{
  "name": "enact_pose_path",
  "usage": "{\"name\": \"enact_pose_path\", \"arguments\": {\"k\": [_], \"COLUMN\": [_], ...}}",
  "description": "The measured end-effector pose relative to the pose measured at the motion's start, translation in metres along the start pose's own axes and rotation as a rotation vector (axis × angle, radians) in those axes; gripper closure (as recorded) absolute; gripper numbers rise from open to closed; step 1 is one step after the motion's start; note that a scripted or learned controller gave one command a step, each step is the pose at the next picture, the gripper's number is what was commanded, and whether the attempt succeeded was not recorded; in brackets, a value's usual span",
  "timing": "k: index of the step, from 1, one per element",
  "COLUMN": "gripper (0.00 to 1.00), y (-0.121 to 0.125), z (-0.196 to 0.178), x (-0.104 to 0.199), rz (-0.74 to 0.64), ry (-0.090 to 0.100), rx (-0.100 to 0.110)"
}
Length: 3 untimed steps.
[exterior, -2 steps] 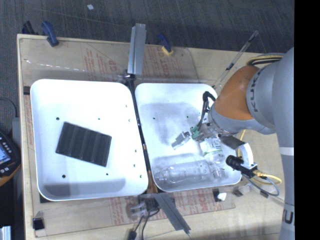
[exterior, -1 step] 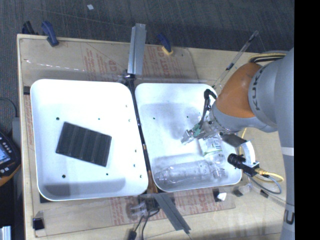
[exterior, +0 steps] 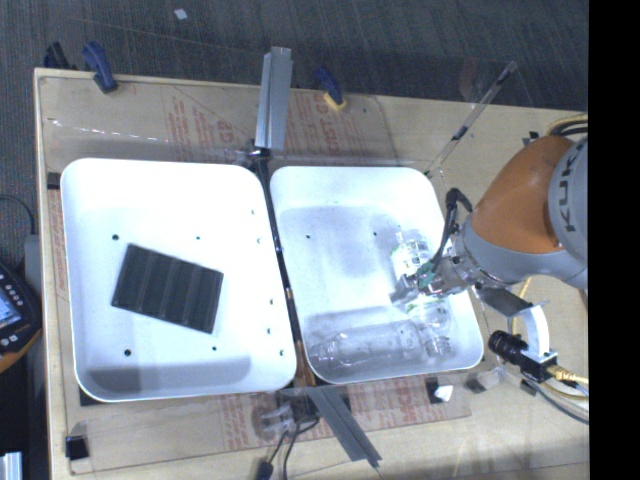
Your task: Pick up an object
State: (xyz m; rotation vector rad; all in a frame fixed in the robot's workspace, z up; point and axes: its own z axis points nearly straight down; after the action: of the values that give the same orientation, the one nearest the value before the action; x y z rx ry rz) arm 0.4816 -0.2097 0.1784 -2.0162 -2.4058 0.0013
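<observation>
A dark ribbed rectangular slab lies flat in the left bin. In the right bin, a clear plastic bottle lies on its side along the front wall. A second small clear item with a greenish label sits near the right wall. My gripper is low in the right bin, between the small clear item and the lying bottle, at the bottle's right end. Glare and clear plastic hide what is at its tip.
A grey metal bar stands behind the gap between the bins, and another lies in front. Blue clamps grip the bench's back edge. A thin rod leans at the back right.
</observation>
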Motion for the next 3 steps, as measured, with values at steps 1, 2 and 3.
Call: {"name": "enact_pose_path", "arguments": {"k": [1, 2, 3], "gripper": [1.00, 1.00, 0.00], "y": [0.0667, 0.0706, 0.0705], "z": [-0.0663, -0.0691, -0.0691], "x": [-0.0024, -0.0113, -0.0116], "rz": [0.150, 0.164, 0.164], "ry": [-0.001, -0.001, -0.001], "rx": [-0.001, -0.003, -0.002]}}
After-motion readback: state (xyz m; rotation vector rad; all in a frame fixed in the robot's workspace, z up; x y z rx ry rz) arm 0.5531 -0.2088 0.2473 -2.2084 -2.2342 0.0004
